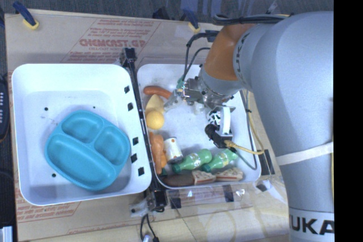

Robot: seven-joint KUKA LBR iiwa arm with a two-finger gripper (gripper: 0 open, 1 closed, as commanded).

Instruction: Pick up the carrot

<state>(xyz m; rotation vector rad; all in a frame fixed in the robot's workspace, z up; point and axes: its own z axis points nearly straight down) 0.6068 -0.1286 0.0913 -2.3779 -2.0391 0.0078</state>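
Right bin [170,73]: carrot [156,148] against left wall.

orange carrot [156,150] lengthwise along right bin's [241,175] left wall

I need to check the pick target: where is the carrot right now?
The carrot lies in the right bin, along its left wall towards the near end, just below the lemon and beside a small can.
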